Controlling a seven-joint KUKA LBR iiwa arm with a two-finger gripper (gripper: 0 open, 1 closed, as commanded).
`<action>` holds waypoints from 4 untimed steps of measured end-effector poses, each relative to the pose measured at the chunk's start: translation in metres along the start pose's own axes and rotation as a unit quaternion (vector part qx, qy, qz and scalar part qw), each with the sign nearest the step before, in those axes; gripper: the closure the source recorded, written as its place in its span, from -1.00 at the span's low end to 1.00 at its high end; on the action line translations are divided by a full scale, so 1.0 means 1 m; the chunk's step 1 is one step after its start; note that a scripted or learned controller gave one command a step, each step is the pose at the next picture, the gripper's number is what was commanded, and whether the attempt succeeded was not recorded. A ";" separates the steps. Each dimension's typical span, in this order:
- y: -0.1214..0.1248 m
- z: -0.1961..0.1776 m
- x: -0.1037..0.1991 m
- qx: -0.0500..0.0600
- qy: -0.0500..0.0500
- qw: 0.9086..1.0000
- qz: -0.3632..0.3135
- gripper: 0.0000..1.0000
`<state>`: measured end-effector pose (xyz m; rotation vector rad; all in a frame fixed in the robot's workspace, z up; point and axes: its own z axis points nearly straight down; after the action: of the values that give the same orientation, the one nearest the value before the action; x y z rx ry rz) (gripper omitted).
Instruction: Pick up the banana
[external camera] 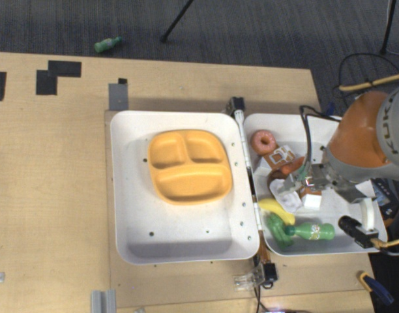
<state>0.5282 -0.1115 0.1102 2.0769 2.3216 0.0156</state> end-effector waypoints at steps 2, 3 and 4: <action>-0.025 0.002 0.012 -0.005 -0.003 0.999 -0.044 -1.00; -0.026 0.003 0.012 -0.005 -0.003 0.998 -0.060 -1.00; -0.026 0.003 0.012 -0.004 -0.003 0.997 -0.073 -1.00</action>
<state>0.5011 -0.1028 0.1067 1.8944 2.4586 0.0158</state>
